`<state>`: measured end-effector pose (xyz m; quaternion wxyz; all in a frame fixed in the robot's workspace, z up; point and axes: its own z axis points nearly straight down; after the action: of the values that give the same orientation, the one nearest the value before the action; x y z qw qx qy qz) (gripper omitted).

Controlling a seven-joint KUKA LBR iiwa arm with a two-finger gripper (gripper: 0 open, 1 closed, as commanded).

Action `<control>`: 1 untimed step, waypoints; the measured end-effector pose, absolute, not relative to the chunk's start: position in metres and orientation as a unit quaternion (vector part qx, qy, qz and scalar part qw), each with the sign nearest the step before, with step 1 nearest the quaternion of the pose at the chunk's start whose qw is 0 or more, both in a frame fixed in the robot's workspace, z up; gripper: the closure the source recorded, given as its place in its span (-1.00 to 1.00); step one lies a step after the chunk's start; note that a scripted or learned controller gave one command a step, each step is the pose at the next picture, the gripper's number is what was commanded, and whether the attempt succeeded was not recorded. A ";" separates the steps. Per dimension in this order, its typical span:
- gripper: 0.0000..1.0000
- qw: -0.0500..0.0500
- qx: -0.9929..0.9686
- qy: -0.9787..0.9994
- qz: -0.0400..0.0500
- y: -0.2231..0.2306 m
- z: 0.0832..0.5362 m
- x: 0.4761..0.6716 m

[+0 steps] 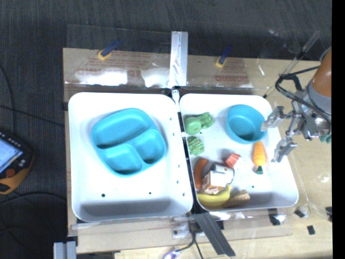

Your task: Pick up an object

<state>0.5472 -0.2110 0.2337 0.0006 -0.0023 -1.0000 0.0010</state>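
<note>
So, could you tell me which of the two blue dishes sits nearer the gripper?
The round blue bowl in the right bin, close beside the gripper. The other, a divided blue tray, lies in the left bin, much farther away.

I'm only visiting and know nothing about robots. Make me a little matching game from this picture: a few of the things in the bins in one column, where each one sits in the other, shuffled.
Things:
1. divided blue tray
2. blue bowl
3. carrot
4. banana

Places:
A. at the near edge of the right bin
B. just below the blue bowl, near the gripper
C. alone in the left bin
D. far right part of the right bin

Pairs: 1-C, 2-D, 3-B, 4-A
</note>
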 end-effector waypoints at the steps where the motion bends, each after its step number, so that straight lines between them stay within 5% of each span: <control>1: -1.00 -0.001 -0.017 -1.000 0.002 -0.217 0.094 0.563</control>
<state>0.5630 -0.2169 0.0939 -0.0014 -0.0167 -0.9999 0.0023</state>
